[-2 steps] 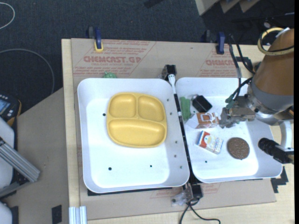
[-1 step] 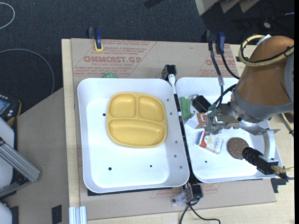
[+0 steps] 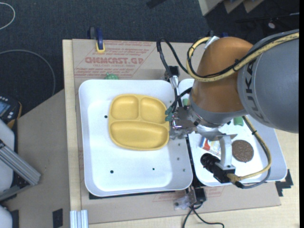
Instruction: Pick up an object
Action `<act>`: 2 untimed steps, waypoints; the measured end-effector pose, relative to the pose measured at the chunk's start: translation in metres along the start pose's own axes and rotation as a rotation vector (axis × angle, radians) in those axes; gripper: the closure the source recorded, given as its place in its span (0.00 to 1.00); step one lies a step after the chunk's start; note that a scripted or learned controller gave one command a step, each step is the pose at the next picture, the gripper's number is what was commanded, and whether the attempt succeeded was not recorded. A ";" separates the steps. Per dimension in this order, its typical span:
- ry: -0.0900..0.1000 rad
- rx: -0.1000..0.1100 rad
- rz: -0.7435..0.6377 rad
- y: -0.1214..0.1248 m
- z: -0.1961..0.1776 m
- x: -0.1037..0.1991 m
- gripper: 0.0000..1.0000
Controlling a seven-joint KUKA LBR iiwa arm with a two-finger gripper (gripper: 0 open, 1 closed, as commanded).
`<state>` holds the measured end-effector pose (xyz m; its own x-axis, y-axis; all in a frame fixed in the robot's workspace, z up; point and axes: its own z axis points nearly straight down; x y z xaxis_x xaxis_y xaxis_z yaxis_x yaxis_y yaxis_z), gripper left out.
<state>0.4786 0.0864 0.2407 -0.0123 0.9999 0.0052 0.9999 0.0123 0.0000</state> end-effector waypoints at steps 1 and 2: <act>-0.001 -0.015 0.008 0.005 -0.123 0.015 1.00; -0.004 -0.006 0.010 0.001 -0.164 0.022 1.00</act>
